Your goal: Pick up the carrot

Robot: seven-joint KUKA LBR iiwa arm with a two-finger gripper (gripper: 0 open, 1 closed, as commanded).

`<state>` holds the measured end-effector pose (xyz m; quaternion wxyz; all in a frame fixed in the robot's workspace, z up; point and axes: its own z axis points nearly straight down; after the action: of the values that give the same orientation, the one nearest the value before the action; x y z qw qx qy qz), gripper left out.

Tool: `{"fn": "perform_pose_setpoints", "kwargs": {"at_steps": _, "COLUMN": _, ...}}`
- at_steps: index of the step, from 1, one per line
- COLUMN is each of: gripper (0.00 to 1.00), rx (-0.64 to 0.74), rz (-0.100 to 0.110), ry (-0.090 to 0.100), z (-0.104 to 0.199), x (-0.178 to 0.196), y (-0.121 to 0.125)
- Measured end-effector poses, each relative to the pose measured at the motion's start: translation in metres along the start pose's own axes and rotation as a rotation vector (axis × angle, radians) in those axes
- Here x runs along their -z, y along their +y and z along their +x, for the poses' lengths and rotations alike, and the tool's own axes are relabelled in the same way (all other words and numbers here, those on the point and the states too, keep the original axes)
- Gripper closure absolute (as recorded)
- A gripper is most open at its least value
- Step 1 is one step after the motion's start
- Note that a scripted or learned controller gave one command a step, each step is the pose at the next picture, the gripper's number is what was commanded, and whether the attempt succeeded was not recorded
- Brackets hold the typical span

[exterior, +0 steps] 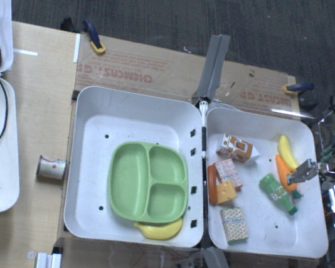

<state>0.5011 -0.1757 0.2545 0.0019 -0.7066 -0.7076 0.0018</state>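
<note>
So the carrot (pixel 281 171) is sitting in the right bin (pixel 263 245), tucked against the far right side, with a yellow banana (pixel 287 151) just beyond it and a green bottle (pixel 278 193) just on the near side of it. It's wedged between those two, which probably makes a clean grab awkward, since little room is left on either side of the carrot. The gripper (pixel 304 171) is seen right at the carrot's right edge, with a metal finger touching or nearly touching the orange. Whether anything is actually clamped can't be told from this angle, and how wide it's spread can't be made out either. Left of the carrot, a few small boxes (pixel 235 149) are scattered around. A green divided plate (pixel 150 181) is parked in the other bin.
</note>
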Motion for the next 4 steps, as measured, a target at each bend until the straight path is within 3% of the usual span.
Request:
{"fn": "perform_pose_setpoints", "kwargs": {"at_steps": 1, "gripper": 0.0, "rx": -0.231, "rz": -0.001, "ry": -0.001, "z": -0.033, "x": 0.099, "y": -0.015}}
{"fn": "perform_pose_setpoints", "kwargs": {"at_steps": 2, "gripper": 0.0, "rx": -0.214, "rz": 0.002, "ry": 0.001, "z": -0.003, "x": -0.032, "y": 0.018}}
{"fn": "perform_pose_setpoints", "kwargs": {"at_steps": 3, "gripper": 0.0, "rx": -0.242, "rz": 0.0, "ry": 0.0, "z": -0.022, "x": -0.15, "y": 0.056}}
{"fn": "perform_pose_setpoints", "kwargs": {"at_steps": 4, "gripper": 1.0, "rx": -0.243, "rz": 0.004, "ry": 0.001, "z": -0.023, "x": -0.143, "y": 0.056}}
